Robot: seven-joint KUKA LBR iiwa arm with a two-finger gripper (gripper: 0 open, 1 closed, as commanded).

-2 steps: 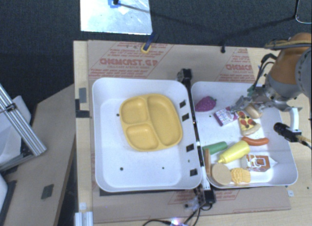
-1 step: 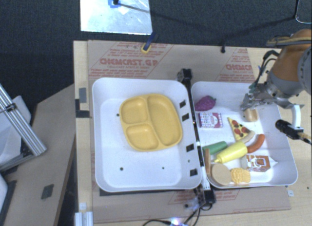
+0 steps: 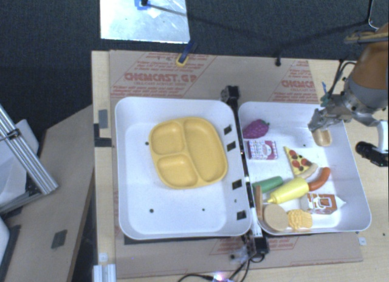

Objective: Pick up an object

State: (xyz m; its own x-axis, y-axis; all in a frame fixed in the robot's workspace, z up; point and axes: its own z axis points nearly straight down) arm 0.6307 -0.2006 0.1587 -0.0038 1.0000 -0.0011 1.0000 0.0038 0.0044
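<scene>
My gripper (image 3: 321, 123) hangs low over the far right part of the right bin (image 3: 355, 171). A small tan object (image 3: 323, 137) sits right under it, partly hidden by the gripper, and I cannot tell whether they touch. Nearer in the same bin lie a purple toy (image 3: 256, 129), a pink-and-white packet (image 3: 262, 149), a pizza slice (image 3: 299, 162), a red sausage (image 3: 320, 178), a green piece (image 3: 267, 185), a yellow bottle (image 3: 290, 190), an orange-and-white packet (image 3: 323, 202), a round tan cookie (image 3: 274, 217) and a yellow ridged piece (image 3: 299, 219).
The left bin (image 3: 134, 208) holds a yellow divided plate (image 3: 185, 152). A black divider (image 3: 240, 153) runs between the bins. The arm's grey body with its orange band (image 3: 372, 68) rises at the right edge. A silver sheet (image 3: 144, 7) lies behind the bench.
</scene>
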